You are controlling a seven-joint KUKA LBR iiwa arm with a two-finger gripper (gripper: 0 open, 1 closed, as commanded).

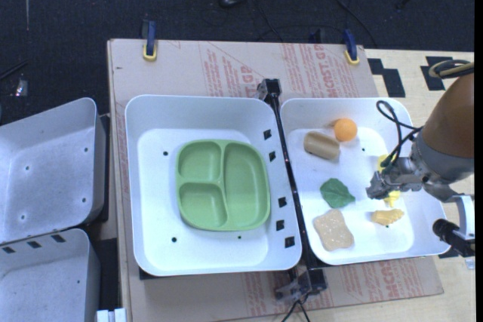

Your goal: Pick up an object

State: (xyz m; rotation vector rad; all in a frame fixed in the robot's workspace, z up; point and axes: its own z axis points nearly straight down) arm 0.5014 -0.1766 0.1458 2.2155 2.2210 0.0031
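Note:
The right bin (400, 246) holds an orange ball (345, 130), a tan cylinder (321, 145), a green leaf-shaped piece (336, 193), a beige toast-like piece (333, 229) and a small yellow piece (388, 216). My gripper (386, 190) hangs low over the bin's right side, just above the yellow piece and right of the green leaf piece. Something yellow shows at its tip, but I cannot make out what.
The left bin (151, 237) holds a green divided tray (224, 185). A black divider strip (285, 177) runs between the bins. Cardboard (226, 64) underlies both, held by yellow clamps (150, 50). White bin lids (45, 162) lie off to the left.

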